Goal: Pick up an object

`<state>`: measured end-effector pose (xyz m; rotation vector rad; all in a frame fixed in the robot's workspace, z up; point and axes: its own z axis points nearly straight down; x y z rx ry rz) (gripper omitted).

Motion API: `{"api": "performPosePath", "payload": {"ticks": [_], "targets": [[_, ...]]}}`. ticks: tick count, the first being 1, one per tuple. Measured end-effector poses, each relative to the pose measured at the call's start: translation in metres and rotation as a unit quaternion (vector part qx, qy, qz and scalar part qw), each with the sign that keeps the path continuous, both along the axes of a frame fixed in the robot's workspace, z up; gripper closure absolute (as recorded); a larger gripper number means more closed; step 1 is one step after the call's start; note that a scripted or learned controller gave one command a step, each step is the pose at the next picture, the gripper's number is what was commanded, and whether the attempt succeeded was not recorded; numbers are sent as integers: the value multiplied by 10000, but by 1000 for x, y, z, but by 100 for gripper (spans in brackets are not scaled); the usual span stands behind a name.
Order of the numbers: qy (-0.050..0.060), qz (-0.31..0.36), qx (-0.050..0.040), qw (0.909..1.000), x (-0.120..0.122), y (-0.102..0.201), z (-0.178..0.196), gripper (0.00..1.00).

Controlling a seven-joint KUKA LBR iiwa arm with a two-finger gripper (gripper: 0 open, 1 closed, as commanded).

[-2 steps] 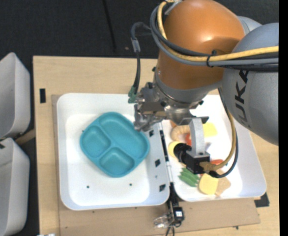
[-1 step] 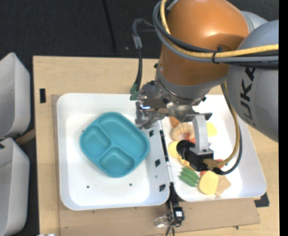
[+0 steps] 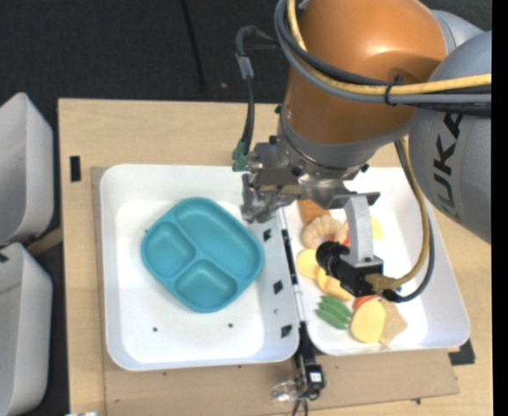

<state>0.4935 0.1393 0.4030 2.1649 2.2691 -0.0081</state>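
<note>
I am hovering my gripper (image 3: 258,199) near the teal three-compartment plastic tray (image 3: 200,254); its opening I cannot tell, and nothing looks lifted yet.

A: Bright or dim?
B: Bright, with even light from above. The white bins (image 3: 124,336) nearly wash out, and the orange band (image 3: 367,50) has a soft sheen.
A: Shadows?
B: Faint. There's a soft one along the lower edge of the blue tray (image 3: 202,254). The background beyond the bench (image 3: 81,128) is dark.
A: Sharp?
B: Slightly soft and grainy, and the band looks blurriest.
</note>
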Motion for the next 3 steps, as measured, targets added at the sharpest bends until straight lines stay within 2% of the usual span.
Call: {"api": "performPosePath", "payload": {"ticks": [2, 3], "targets": [[2, 102, -13, 9999, 1, 0, 20, 100], [-33, -267, 34, 9996, -3, -77, 62, 100]]}}
